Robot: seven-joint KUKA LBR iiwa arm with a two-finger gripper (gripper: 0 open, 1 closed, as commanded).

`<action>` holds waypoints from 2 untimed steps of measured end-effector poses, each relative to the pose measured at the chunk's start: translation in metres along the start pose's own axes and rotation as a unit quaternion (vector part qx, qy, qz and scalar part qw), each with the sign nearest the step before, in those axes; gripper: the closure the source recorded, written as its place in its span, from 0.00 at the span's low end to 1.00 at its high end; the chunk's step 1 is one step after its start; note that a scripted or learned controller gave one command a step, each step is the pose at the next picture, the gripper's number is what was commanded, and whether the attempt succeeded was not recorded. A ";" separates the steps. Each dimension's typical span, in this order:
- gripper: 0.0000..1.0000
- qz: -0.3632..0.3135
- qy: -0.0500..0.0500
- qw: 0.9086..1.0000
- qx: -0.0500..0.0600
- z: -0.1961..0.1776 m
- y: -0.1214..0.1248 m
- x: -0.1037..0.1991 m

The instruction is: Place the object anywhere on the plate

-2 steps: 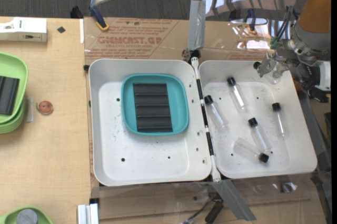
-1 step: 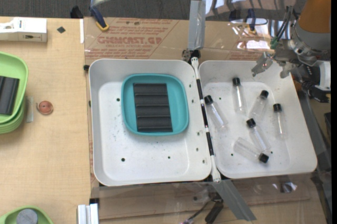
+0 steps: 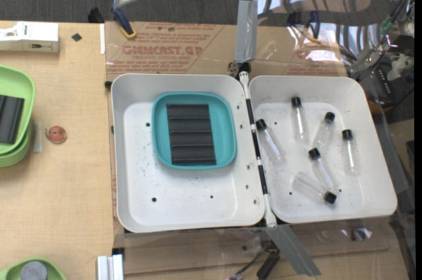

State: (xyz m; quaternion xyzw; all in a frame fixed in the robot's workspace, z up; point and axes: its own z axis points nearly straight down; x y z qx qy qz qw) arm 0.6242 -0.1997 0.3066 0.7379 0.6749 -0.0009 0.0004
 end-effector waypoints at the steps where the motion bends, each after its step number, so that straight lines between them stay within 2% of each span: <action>1: 0.00 0.033 0.000 0.999 0.001 -0.131 -0.008 -0.020; 2: 0.00 0.094 0.000 0.996 0.001 -0.133 0.010 -0.017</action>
